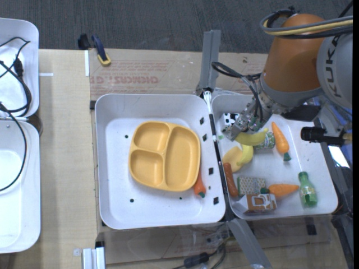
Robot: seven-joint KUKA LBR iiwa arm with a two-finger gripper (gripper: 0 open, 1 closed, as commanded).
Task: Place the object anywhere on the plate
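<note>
Here, nearest the camera's edge of the right bin (331, 203), a small brown carton (261, 202) lies beside a speckled packet (251, 184), a carrot (282, 190) and a green bottle (306, 188), all smooth, toy-like plastic. A red sausage (229, 179) lies along the bin's left wall. These sit close together, so a low sweep of the arm could well knock one aside.

In the left bin (112, 167) the plate (165, 155) is yellow, rounded and split into three shallow wells; another carrot (199, 187) lies just off its near right corner. A piece dropped near that rim might slide off the glossy edge onto the bin floor.

Further back, a yellow banana (239, 156) curves beside a second banana (253, 138), which is probably the piece to be moved. The pincer (247, 122) hangs right over it, but whether it has closed on it cannot be told. A curved, slick banana could easily twist or slip from a two-finger hold, and the divider between the bins could catch it on the way across. An upright carrot (280, 138) lies just to the right, near enough to be nudged.
</note>
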